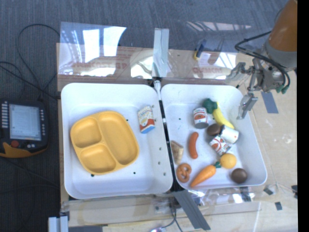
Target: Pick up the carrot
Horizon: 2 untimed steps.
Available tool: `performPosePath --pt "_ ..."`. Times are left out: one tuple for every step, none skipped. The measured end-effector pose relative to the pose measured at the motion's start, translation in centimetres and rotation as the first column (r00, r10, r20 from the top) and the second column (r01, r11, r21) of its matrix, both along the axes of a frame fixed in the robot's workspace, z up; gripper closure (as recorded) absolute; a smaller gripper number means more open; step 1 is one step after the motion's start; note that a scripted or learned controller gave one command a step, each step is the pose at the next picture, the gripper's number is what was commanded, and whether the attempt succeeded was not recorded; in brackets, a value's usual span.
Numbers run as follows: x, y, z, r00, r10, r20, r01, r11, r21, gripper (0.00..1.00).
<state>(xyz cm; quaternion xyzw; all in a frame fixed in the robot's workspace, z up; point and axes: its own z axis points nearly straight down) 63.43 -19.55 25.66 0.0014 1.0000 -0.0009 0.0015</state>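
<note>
The carrot (203, 174) is orange with a small green top. It lies in the right bin (251, 144) near the front edge, tilted, with its tip pointing to the front left. A pretzel (183, 170) lies just to its left and a yellow fruit (228, 160) just to its upper right. My gripper (246, 106) hangs over the bin's far right corner, well behind the carrot, and holds nothing that I can see.
The right bin also holds a sausage (193, 145), a bread piece (177, 151), a small can (200, 116), broccoli (209, 104), a banana (223, 118), a white cup (225, 139) and a brown ball (238, 175). The left bin has a yellow divided plate (104, 141) and a small carton (146, 118).
</note>
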Motion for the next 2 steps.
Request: performPosePath --pt "-10.1 -2.0 -6.5 0.992 0.125 -0.008 -0.125 0.992 0.003 0.00" --pt "-14.5 0.9 -11.6 0.911 0.413 -0.005 -0.413 0.911 0.004 0.00"
